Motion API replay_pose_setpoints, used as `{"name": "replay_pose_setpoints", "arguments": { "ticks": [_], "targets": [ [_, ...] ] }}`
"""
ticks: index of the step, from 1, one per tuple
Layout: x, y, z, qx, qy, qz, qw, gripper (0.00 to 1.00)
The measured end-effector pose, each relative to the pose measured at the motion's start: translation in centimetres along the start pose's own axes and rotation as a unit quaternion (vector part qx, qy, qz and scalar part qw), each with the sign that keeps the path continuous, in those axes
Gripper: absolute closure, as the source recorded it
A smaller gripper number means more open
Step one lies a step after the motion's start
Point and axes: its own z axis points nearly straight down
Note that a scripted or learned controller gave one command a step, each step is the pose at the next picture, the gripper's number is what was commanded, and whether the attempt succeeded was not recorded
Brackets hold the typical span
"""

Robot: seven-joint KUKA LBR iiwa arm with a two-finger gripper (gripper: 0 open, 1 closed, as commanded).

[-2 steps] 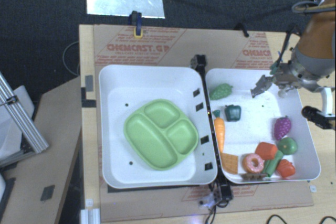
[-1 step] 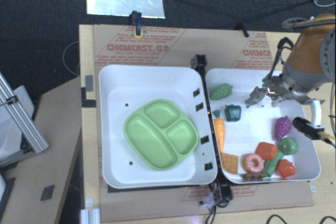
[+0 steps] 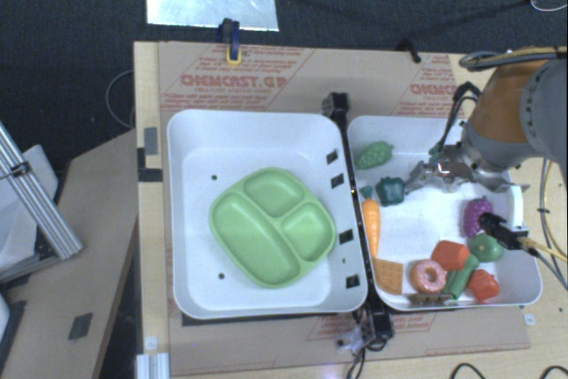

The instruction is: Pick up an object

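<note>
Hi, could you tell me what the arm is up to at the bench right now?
The arm has its gripper low in the right bin, next to a dark teal toy, apparently trying to pick something up. Nothing visibly sits between its fingers. That bin also holds a green toy vegetable, a carrot, purple grapes, a pink donut and other toy food. The left bin holds a green divided plate.

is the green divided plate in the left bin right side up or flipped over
Right side up: the green divided plate lies flat in the left bin with its three hollow compartments facing the camera.
</note>
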Motion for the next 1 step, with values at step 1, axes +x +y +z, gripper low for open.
{"name": "replay_pose_setpoints", "arguments": {
  "ticks": [1],
  "targets": [
    [-0.02, 0.12, -1.36, -0.002, 0.0, 0.0, 1.0, 1.0]
  ]
}}
